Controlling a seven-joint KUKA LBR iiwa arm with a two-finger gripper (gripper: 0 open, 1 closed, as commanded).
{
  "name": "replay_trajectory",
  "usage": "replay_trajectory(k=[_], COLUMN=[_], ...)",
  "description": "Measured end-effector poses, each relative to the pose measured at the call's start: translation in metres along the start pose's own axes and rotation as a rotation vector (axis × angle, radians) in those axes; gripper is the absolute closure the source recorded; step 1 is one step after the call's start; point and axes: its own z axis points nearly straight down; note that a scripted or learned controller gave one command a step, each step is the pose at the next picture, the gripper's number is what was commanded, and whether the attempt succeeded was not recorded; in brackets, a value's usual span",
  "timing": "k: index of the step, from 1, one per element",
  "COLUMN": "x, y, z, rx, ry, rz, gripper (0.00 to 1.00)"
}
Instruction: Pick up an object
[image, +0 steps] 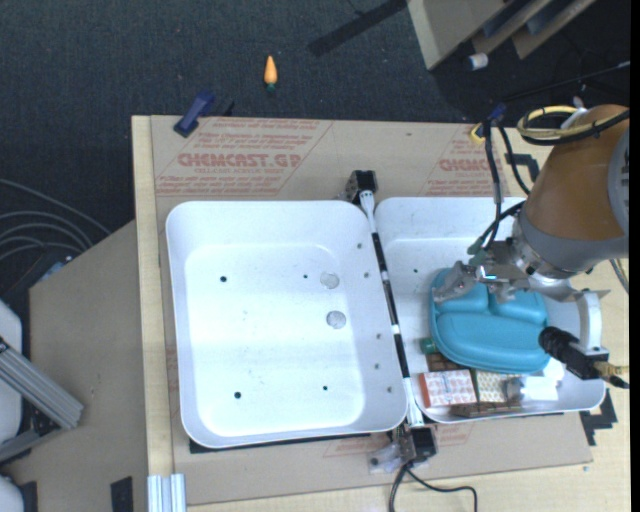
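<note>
The two-finger gripper (478, 278) hovered at the blue plastic container (490, 328) in the right white bin (415, 240); its grip state couldn't be told. Likely reaching; a secure hold comes next.

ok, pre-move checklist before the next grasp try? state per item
1. Gripper over the right bin: ok, low above the blue plastic item.
2. Finger state: cannot tell, the wrist hides it.
3. Object held: cannot tell, nothing visibly between the fingers.
4. Target reachable: ok, the blue item lies on top of the pile, the patterned box beside it at the front wall.
5. Clutter risk: not ok, the items are packed close together.
6. Left bin as drop zone: ok, just two small round spots on its floor.
</note>
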Motion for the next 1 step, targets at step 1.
replay_trajectory(k=[1], x=[-0.028], y=[-0.0459], z=[0.0059], rx=[0.0], ry=[0.0], rz=[0.001], gripper=[0.0])
